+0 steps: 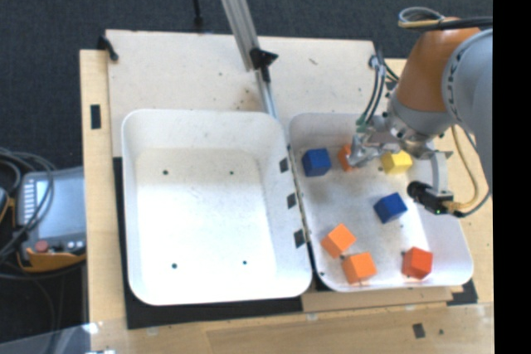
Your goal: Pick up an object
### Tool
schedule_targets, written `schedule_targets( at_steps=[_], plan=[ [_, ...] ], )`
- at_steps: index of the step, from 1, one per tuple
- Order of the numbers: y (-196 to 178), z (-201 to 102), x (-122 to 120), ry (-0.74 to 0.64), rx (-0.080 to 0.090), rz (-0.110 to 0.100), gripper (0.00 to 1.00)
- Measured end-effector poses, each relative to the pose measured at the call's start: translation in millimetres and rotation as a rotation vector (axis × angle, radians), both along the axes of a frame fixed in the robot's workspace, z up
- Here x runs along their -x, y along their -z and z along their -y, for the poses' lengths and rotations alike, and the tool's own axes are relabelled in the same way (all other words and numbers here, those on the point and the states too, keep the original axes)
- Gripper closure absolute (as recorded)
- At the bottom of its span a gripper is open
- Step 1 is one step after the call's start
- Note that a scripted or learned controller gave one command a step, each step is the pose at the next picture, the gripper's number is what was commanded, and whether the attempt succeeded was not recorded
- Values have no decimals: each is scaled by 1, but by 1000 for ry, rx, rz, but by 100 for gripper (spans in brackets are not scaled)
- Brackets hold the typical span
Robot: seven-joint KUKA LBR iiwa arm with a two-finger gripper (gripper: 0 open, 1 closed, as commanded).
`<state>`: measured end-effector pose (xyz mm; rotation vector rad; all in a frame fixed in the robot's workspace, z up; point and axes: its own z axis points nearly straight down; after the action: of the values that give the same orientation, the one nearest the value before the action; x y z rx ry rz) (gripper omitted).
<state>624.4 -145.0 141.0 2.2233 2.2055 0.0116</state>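
The left bin (207,203) lies bare, and every block sits in the right bin (332,128): a blue cube (316,162) near its far left corner, two orange cubes (339,240) (360,267) by the near left edge, another blue cube (390,207) mid-bin, a red-orange cube (417,263) near the near right corner. The gripper (358,157) is low near the far edge, by a small orange block (345,157) with a yellow cube (397,162) to its right; whether its fingers are spread or clamped on anything I cannot tell. Judging by this, nothing is lifted yet, so grasp and raise remain.

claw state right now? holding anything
claw: cannot be told; it sits low in the right bin at a small orange block, beside the yellow block.
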Motion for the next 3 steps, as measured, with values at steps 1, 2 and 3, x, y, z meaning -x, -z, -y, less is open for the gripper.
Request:
schedule_targets(
  at_steps=[1, 2, 3],
  plan=[
    [-60, 4, -6, -9, 0, -8, 100],
    [-65, 5, -7, -10, -1, -10, 100],
    [-66, -38, 0, -14, -2, -12, 100]
  ],
)
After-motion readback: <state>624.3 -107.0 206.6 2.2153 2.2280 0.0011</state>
